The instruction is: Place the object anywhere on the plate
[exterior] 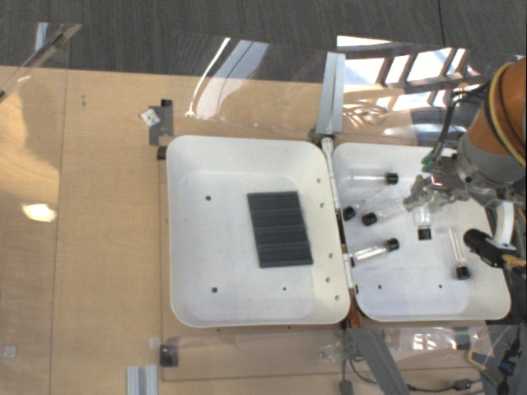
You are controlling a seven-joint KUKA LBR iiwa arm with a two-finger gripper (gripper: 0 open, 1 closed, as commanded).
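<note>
Wooden bench (90,245), grey carpet (206,6) beyond. Dark ridged plate (280,229) centred in left bin (189,303). Clear vials (375,250) scattered across right bin (412,303). Gripper (424,194) over that bin's far edge; finger state indeterminate.

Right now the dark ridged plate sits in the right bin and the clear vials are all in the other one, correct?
Not quite. The camera view shows the dark ridged plate lying in the left bin. The clear vials are all in the other one, the right bin, as you said.
</note>
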